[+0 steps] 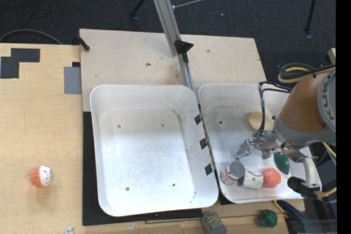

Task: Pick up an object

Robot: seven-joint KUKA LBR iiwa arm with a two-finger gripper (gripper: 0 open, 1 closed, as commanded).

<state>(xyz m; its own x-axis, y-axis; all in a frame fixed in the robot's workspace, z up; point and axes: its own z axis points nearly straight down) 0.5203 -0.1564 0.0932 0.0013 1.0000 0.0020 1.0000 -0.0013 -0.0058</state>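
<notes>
While the arm (307,109) reaches in from the right, here's the layout, nearest edge first. Off the bench's front lip: a dark green lump (268,218) and a brownish round thing (210,221) just beside the bins' front edge. On the wooden table to the left, well apart from everything, a small red-and-white ball-like toy (41,176).

Right bin (230,104), front corner: a cluster of objects. A red-and-white round piece (227,175) touching a grey disc (237,167), a white cup-like item (253,179) lying on its side, and a red-orange ball (271,177) just beside it. A dark green object (282,162) sits right behind the ball, partly hidden by the wrist.

Gripper (253,146) is low over the right bin, just behind that cluster. Can't tell whether it's spread or closed — too blurred and small; nothing visibly gripped. A tan rounded object (255,119) lies behind it, near the arm's orange band.

Left bin (109,118) sits alongside, touching at the divider. Behind both: pale board (131,57) with a slanted aluminium rail (166,11).
</notes>
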